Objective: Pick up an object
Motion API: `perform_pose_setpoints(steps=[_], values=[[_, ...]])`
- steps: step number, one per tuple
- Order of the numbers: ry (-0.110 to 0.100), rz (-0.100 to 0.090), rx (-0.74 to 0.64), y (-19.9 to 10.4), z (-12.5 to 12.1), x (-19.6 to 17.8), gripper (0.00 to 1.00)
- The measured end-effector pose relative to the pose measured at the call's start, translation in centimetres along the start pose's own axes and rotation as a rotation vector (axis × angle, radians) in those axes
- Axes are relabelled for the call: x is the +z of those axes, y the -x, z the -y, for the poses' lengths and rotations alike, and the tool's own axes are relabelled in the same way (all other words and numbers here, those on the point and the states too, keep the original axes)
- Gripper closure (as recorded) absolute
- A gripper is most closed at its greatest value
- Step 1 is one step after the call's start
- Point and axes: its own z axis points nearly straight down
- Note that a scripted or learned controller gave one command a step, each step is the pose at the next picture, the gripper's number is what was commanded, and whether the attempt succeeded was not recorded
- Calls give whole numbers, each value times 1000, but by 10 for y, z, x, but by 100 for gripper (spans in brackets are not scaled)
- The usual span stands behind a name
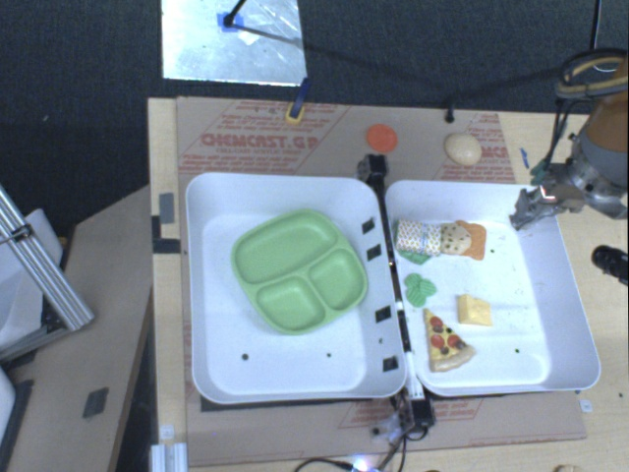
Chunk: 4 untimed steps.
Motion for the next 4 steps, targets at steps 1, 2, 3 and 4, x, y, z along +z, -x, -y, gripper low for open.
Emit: perform_pose_setpoints(steps=[1, 2, 3, 4], values=[[0, -2, -5, -57, -10, -10, 100], [-3, -2, -5, -104, -19, 0, 100], [-2, -4, -6, -167, -27, 5, 100], [-1, -4, -6, -221, -42, 5, 100]])
